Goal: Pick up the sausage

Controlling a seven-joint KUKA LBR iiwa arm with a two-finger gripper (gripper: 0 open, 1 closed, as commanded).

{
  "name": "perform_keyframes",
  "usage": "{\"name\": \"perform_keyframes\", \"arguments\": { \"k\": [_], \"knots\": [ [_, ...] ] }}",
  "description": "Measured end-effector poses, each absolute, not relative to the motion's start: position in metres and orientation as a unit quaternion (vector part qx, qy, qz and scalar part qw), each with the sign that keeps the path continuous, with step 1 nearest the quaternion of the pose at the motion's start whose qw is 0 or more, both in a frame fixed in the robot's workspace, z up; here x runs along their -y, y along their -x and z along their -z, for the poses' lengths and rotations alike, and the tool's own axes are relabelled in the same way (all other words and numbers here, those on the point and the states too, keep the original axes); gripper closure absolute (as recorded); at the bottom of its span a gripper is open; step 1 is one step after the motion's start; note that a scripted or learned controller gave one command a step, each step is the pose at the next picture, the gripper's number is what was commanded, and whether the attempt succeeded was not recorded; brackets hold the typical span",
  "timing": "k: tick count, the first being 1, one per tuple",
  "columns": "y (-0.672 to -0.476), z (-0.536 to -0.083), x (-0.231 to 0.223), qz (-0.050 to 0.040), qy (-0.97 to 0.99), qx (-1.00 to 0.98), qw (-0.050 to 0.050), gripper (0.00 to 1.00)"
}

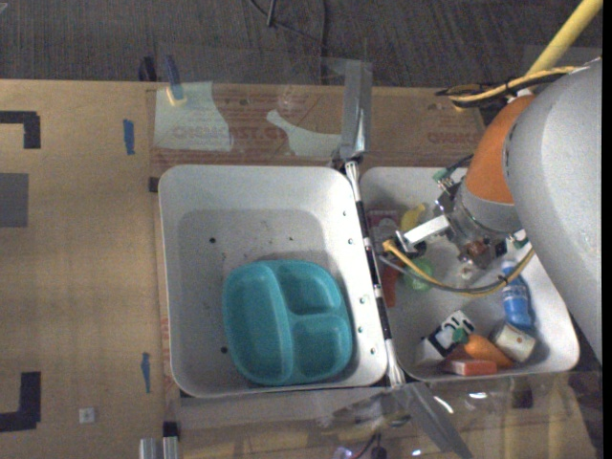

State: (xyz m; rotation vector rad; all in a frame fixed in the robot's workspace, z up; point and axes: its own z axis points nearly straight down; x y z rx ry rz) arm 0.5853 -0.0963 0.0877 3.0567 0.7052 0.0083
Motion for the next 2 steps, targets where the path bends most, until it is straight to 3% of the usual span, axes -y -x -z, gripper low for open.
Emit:
{"name": "perform_keyframes", "arguments": {
  "k": [1, 2],
  "knots": [
    [-0.5849, -0.0977, 0.0961, -0.0009, -0.974, -0.226, 0.002, 1.00],
    [-0.5848, -0.0976, 0.0962, -0.0007, -0.974, -0.226, 0.002, 0.00]
  ]
}}
